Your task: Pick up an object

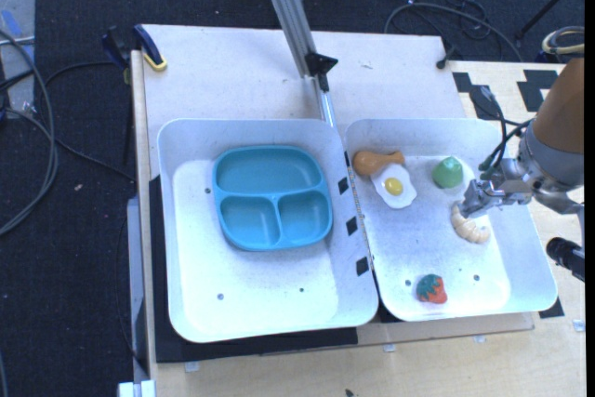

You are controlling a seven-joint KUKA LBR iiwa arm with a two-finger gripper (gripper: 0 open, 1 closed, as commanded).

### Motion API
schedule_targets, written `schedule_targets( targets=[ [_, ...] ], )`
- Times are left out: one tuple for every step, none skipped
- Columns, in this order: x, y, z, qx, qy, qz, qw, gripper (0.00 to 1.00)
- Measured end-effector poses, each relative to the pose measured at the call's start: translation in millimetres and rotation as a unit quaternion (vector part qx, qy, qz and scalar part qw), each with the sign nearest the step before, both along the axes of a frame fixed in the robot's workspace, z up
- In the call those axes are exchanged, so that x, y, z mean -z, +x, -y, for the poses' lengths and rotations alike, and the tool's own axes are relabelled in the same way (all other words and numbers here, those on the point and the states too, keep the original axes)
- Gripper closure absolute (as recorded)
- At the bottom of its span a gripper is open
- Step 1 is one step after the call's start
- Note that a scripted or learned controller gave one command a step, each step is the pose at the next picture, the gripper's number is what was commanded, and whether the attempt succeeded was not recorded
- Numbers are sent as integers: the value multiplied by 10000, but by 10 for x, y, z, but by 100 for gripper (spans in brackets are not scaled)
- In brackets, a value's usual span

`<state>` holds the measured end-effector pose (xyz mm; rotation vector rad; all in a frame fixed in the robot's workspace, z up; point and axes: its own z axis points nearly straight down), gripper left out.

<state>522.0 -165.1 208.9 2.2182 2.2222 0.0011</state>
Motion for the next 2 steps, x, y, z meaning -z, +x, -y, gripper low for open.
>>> schedule_targets(
  targets=[
    [-142, 15, -511, -31, 9, 0, 10000, 100],
    [-132, 95, -1115, -32, 11, -6, 10000, 100]
  ],
)
